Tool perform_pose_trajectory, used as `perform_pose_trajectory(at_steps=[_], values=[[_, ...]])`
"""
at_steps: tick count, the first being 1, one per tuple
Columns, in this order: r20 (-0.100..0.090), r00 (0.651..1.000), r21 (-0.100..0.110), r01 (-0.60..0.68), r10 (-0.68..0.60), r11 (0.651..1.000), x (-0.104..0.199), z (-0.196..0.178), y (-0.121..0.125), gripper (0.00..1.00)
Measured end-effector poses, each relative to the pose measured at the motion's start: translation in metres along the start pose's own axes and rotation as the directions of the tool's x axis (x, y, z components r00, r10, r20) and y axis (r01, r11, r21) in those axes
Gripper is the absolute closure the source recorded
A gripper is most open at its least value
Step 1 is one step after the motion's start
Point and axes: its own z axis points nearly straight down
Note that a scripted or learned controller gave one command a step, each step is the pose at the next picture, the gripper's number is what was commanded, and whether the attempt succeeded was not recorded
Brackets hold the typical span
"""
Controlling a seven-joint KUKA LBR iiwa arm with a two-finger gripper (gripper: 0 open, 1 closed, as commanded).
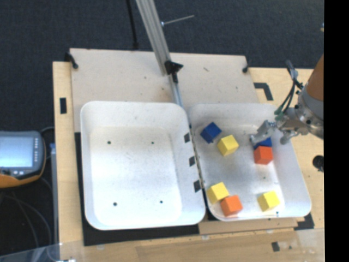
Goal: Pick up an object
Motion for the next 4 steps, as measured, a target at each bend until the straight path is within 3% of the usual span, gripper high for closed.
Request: perform_pose_trajectory(at_steps=[1,2,3,4], values=[[0.0,1.0,0.0,-0.001,0.001,1.0,0.0,0.0,0.0,0.0],[-0.003,1.0,0.009,0.008,-0.008,1.0,0.061,0.082,0.004,0.0],[-0.001,1.0,-0.002,0.008,-0.008,1.0,0.102,0.05,0.009,0.0],[0.0,1.0,0.005,-0.001,0.001,1.0,0.093,0.067,-0.045,0.0]])
